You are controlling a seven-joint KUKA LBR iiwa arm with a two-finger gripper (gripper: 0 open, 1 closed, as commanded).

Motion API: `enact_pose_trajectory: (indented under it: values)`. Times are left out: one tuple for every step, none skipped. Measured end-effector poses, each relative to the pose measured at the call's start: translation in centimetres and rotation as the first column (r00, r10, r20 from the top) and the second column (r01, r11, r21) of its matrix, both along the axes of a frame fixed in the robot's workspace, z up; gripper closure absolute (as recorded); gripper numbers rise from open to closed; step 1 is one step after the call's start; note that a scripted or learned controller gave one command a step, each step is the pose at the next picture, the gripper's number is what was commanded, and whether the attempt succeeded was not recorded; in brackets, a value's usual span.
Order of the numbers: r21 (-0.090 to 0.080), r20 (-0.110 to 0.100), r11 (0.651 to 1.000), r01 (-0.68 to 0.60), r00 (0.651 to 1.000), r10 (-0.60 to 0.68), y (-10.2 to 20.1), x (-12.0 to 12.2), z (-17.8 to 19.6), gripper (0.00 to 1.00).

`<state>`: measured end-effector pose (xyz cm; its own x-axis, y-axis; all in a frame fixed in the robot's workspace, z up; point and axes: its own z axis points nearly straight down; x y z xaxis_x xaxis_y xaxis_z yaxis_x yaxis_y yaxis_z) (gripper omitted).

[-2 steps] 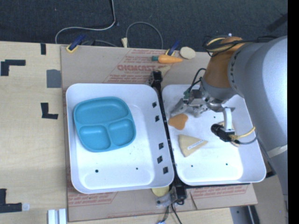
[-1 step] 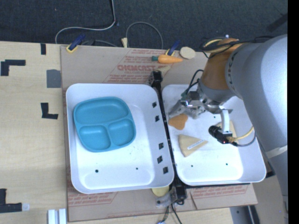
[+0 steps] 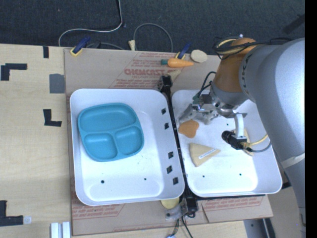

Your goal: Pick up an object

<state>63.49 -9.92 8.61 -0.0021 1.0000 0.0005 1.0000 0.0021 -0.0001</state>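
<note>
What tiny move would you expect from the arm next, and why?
Probably a short drop straight down onto the round orange-brown piece. The gripper hangs just above and beside it in the right bin, with nothing seen between its fingers, so nothing looks picked up yet. The tan wedge lies farther off, making it the less likely target.

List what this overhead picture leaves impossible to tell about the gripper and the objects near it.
- Two-finger gripper, camera view: fingers too small and blurred against the white right bin to judge.
- Round orange-brown piece: touching the gripper or merely beside it, unclear.
- Pale yellow object at the bins' near edge: partly hidden by the rim.
- Grey arm: cut off by the right edge.
</note>
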Motion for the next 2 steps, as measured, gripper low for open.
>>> enact_pose_trajectory:
  values:
    - [0.001, 0.001, 1.0, -0.001, 1.0, 0.001, -0.43, 0.66, -0.01, 0.0]
    - [-0.001, 0.0, 1.0, 0.001, 1.0, -0.001, -0.16, 1.62, -0.04, 0.0]
